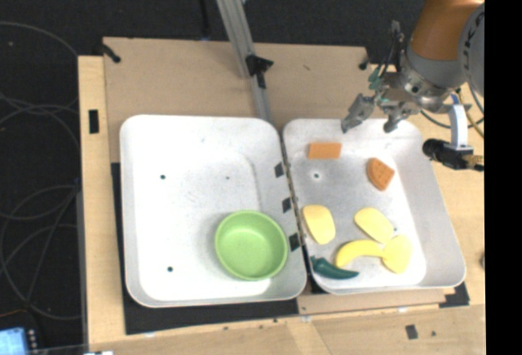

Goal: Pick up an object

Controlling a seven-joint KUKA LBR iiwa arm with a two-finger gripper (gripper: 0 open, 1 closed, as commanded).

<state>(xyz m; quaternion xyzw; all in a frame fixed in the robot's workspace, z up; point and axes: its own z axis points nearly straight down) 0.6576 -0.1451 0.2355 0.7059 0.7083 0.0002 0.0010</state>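
My gripper (373, 118) hangs over the far edge of the right bin (440, 231), open, with nothing between its fingers. Just below and left of it lies an orange block (325, 151). An orange wedge-shaped piece (380, 173) lies below the gripper, toward the bin's middle. Nearer the front sit a pale yellow oval (319, 224), a second yellow oval (375, 224), a yellow banana (359, 252), another yellow piece (397, 255) and a dark green pepper (333, 268).
The left bin (163, 174) holds a green bowl (250, 244) at its front right. A grey metal post (232, 15) rises behind the seam between the bins. A black fitting (449, 153) sits at the right bin's right rim.
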